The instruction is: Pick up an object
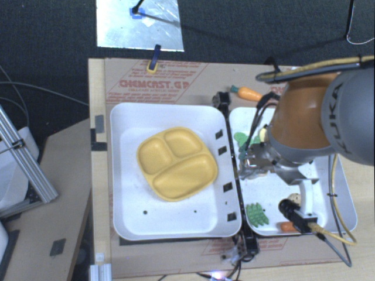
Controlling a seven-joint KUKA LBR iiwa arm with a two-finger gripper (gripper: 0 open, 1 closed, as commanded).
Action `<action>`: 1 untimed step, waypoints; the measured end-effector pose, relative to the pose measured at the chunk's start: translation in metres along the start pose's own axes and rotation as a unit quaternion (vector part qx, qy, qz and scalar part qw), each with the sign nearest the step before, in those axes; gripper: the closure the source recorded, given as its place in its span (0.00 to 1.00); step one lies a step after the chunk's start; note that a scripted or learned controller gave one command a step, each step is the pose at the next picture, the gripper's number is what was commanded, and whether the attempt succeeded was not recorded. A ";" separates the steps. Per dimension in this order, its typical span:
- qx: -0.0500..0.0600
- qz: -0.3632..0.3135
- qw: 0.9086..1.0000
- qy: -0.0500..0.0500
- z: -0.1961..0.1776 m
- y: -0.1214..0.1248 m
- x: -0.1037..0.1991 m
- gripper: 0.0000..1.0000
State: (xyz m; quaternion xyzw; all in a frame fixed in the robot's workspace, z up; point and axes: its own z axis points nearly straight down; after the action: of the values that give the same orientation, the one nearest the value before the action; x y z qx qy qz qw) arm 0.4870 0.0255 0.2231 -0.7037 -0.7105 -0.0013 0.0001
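Observation:
My gripper (253,160) hangs low over the left part of the right bin (347,212), mostly covered by the grey and orange wrist above it. A green leafy toy (256,213) lies in that bin's near left corner, below the gripper. Another green piece (240,138) peeks out just beyond the gripper, partly hidden by a black cable. A small orange piece (287,228) rests at the bin's near edge. An orange carrot toy (249,93) lies by the far rim of the right bin.
The left bin (126,215) holds a yellow divided plate (176,163) in its middle. A black clipped divider (229,157) runs between the bins. Cables and a black fitting (296,212) trail from the arm over the right bin's near side.

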 end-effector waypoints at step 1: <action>-0.003 -0.002 1.000 0.001 -0.065 0.001 0.075 1.00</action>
State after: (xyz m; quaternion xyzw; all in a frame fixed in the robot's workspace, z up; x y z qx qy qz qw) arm 0.4873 0.1001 0.2887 -0.7025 -0.7116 -0.0041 -0.0007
